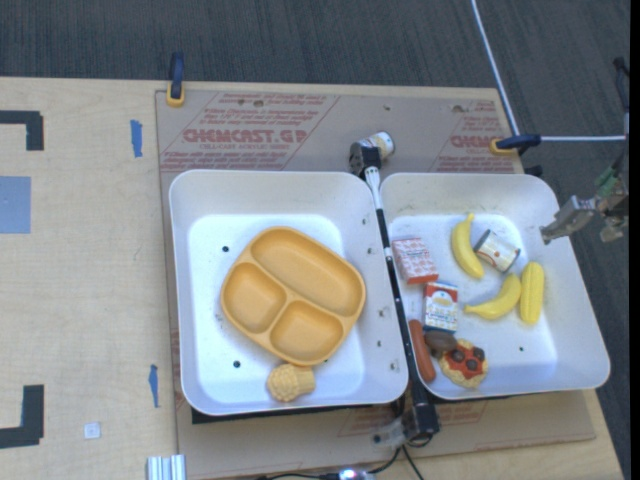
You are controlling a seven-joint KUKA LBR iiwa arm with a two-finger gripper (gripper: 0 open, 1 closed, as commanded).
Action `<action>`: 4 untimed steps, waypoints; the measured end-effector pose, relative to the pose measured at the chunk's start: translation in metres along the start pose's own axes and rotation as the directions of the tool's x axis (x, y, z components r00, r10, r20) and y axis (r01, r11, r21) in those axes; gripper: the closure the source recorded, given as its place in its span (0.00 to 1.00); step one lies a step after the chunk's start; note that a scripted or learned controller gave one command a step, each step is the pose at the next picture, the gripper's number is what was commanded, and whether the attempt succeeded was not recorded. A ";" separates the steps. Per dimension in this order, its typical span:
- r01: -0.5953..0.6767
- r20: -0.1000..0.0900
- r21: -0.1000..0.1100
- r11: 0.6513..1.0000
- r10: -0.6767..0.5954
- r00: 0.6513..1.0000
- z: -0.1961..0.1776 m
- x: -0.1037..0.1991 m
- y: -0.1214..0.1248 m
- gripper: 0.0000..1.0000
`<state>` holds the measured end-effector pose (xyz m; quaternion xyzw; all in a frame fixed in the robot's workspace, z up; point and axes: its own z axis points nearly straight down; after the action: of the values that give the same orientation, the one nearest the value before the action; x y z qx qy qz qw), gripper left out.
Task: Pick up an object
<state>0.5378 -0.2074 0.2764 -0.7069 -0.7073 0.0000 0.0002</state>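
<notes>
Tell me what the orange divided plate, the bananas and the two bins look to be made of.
Divided plate: looks like moulded plastic, matte orange-yellow, one even colour with rounded compartment walls.
Bananas: probably toy plastic; uniform bright yellow, smooth, no spots or bruises.
Bins: seemingly thin formed plastic, white, with a slight sheen and softly rounded corners. Material cannot be confirmed from the look alone.
</notes>
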 end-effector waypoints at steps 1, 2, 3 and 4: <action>0.001 0.000 0.000 1.000 -0.001 1.000 0.091 -0.016 0.048 0.00; 0.001 -0.001 -0.001 1.000 -0.001 1.000 0.191 0.039 0.052 0.00; 0.001 0.000 -0.004 1.000 -0.001 1.000 0.191 0.111 0.014 0.00; -0.001 0.000 -0.003 1.000 0.001 1.000 0.190 0.102 -0.015 0.00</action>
<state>0.5226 -0.1050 0.0861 -0.7072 -0.7070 -0.0010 -0.0008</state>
